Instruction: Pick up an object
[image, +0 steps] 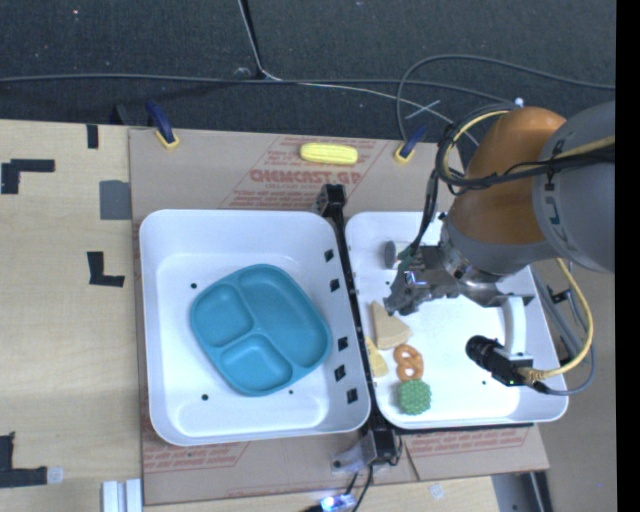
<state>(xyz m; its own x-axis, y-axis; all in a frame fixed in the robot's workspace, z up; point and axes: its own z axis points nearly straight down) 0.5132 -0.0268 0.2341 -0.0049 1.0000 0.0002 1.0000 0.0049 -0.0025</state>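
Two bins: a left white bin (160, 330) and a right white bin (470, 400) were set side by side on a brown cardboard sheet (250, 170) laid over the desk (60, 330).
Left bin contents: a blue divided plate (260, 328) with three compartments was seen lying flat near the middle of the bin.
Right bin contents: a pale tan wedge-shaped piece (388, 327), a small orange pretzel-shaped piece (407, 361) and a green knobbly ball (415, 397) were grouped along the bin's left side, the wedge nearest the top, the pretzel piece below it and the green ball lowest; a thin yellowish piece (376, 362) lay just beside the dividing wall.
Arm: the grey arm with its orange band (505, 175) was seen reaching in from the right, above the right bin.
Gripper (408, 292): it was positioned low over the right bin's left half, just above the tan wedge.
Fingers: whether they were apart or together could not be told, since they were dark and partly masked by the wrist; no object was seen between them.
Beyond the bins: a yellow corn-like object (328, 153) was seen resting on the cardboard above the bins, well apart from the gripper.
Clamps: two blue and yellow clamps (163, 128) were seen at the cardboard's top edge.
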